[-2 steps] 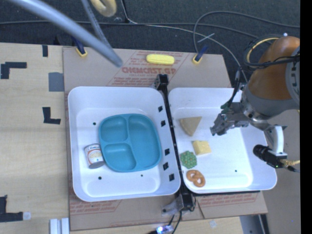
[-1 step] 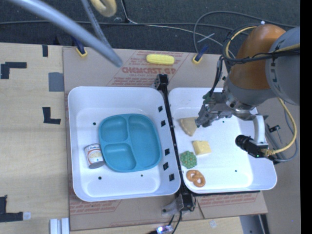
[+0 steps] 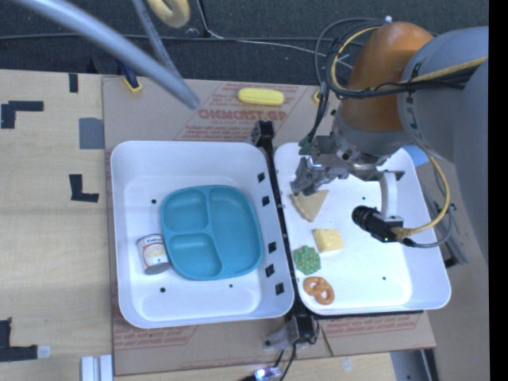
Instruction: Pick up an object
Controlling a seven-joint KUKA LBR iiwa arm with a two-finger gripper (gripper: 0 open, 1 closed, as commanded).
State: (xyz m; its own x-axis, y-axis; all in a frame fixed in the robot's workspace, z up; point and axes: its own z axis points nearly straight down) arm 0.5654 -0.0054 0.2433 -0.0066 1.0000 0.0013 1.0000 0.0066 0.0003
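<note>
Camera view: two white bins are seen side by side on the table. The left bin [image 3: 127,173] holds a blue divided plate [image 3: 213,230] with a small can [image 3: 154,254] just beside its left edge. The right bin [image 3: 421,280] holds four food pieces in a loose column near its left wall: a tan wedge [image 3: 311,205], a yellow block [image 3: 328,240], a green floret-like piece [image 3: 306,259] and a pretzel [image 3: 319,290]. The gripper [image 3: 308,179] is poised low over the wedge, at or just above its upper edge; contact cannot be confirmed. Whether the jaws are apart or together cannot be told, as the wrist body hides them. The approach step is judged to be in hand, with the wedge as the likely target. The next move is judged to call for a short descent with the jaws straddling the wedge, then closure and a lift. A yellow banana-like item [image 3: 261,96] is noted outside the bins, well apart.
</note>
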